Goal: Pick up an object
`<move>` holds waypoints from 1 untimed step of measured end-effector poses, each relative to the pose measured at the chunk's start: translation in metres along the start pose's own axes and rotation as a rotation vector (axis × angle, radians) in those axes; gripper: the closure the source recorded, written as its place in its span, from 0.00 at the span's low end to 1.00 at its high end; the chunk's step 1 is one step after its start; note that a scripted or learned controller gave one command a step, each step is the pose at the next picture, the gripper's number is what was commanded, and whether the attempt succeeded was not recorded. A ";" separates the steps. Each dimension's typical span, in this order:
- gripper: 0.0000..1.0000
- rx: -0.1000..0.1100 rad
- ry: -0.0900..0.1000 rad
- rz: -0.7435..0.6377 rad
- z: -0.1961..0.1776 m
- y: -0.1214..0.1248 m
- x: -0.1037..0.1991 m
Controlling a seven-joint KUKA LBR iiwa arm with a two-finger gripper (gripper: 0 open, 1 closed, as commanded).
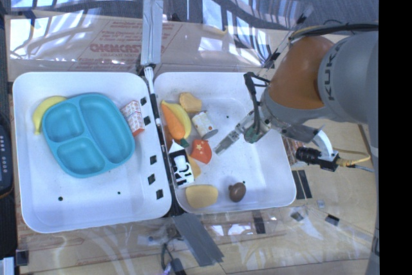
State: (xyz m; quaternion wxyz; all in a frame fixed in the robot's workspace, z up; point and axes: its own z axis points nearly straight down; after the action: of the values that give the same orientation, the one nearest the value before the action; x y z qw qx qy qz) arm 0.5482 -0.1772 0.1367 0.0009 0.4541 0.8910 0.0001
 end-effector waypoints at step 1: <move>0.00 0.003 0.005 -0.014 0.047 0.093 -0.010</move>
State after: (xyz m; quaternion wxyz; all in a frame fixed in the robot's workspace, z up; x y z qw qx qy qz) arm 0.6297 -0.1304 0.0898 -0.0021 0.4479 0.8941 -0.0002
